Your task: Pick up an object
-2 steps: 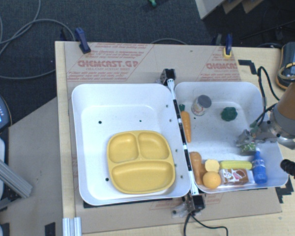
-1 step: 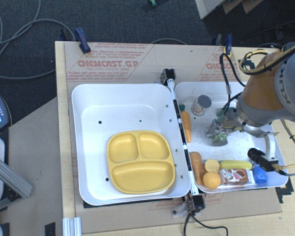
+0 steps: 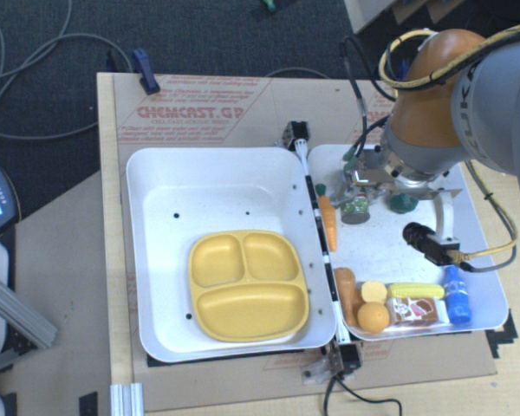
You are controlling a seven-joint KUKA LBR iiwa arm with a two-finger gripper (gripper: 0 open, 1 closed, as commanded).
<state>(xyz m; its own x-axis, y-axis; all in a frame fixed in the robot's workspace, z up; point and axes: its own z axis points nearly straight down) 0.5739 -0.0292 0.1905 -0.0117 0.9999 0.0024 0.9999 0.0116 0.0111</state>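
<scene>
My gripper (image 3: 360, 189) hangs low over the far left part of the right bin (image 3: 377, 250). Directly beneath its tip sits a small grey-and-green can (image 3: 357, 209), touching it or nearly so. An orange carrot (image 3: 328, 222) lies along the bin's left wall beside the can. A teal lump (image 3: 404, 202) peeks out from under the wrist. At the near end lie a brown roll (image 3: 344, 282), an orange (image 3: 373, 317), a yellow banana (image 3: 416, 290), a red-and-white packet (image 3: 413, 312) and a blue bottle (image 3: 455, 295).
The left bin (image 3: 156, 189) holds a yellow divided plate (image 3: 247, 284). The grey arm with its orange band (image 3: 433, 76) comes in from the upper right, and a black cabled part (image 3: 427, 243) juts over the right bin's middle. Bare white floor shows around (image 3: 377, 250).
</scene>
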